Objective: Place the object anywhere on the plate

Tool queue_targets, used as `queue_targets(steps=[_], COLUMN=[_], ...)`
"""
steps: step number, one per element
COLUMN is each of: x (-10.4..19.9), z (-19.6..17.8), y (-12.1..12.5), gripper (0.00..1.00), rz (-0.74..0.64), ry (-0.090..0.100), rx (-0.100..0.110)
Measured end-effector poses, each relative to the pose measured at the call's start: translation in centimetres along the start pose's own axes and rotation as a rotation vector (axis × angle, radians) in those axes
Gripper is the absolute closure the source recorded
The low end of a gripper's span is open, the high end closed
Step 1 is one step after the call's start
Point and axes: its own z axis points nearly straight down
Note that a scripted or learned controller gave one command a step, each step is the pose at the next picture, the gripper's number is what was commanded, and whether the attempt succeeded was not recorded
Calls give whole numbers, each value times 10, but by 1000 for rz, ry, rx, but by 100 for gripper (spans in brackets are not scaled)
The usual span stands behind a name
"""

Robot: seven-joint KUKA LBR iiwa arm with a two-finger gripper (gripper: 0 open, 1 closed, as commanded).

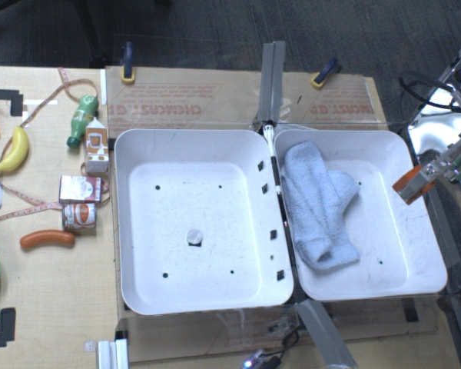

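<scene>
1. The two bins, left point(138, 283) and right point(422, 275), look like smooth white plastic with a dull sheen.
2. The towel point(316, 206) in the right bin is soft, nubby grey-blue cloth, matt and rumpled.
3. The small disc point(194, 237) in the left bin looks smooth and pale; its material cannot be told.
4. The cardboard sheet point(192, 98) behind the bins is matt brown paperboard with faded red print.
5. The bench top point(38, 298) looks like pale, matt wood.
6. The banana point(13, 151) and sausage point(48, 240) look like glossy plastic.
</scene>
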Motion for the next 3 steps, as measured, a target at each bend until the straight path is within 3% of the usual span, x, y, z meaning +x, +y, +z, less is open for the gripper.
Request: queue_targets(steps=[1,3], x=[-81,-80], z=[-3,-65], y=[-50,-49], gripper=[100,100], rz=[-151,-584], ry=[0,-1], rx=[0,-2])
